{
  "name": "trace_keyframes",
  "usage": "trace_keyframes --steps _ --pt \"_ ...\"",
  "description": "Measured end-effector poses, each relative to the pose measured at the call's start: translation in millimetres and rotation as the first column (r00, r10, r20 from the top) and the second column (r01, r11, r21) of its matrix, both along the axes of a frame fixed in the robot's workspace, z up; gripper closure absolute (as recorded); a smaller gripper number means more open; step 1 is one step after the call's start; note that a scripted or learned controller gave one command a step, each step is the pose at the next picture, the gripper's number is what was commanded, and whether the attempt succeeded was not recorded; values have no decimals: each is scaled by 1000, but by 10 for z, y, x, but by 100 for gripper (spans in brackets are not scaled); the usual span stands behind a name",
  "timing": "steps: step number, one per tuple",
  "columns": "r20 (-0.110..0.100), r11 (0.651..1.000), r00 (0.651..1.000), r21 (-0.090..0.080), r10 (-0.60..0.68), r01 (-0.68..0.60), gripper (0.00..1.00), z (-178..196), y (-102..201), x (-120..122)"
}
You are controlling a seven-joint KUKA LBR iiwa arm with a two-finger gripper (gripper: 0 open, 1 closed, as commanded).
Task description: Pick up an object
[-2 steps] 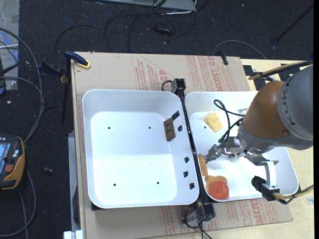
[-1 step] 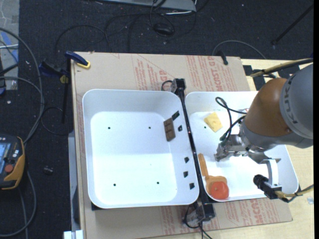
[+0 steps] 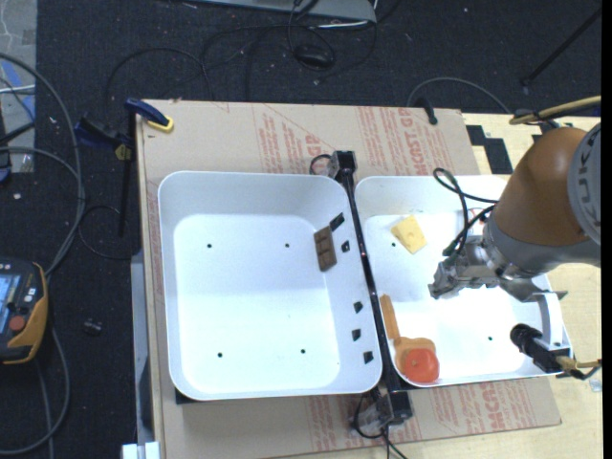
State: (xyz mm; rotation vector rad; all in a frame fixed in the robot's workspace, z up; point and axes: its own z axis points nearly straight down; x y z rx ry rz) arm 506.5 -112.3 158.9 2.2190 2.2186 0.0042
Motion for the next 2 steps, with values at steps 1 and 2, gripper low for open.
trace_keyframes --steps 1,2 --pt "-1 1000 1000 0 0 0 100 448 -75 -2" --pt "-1 1000 1000 0 0 0 100 882 -119 40"
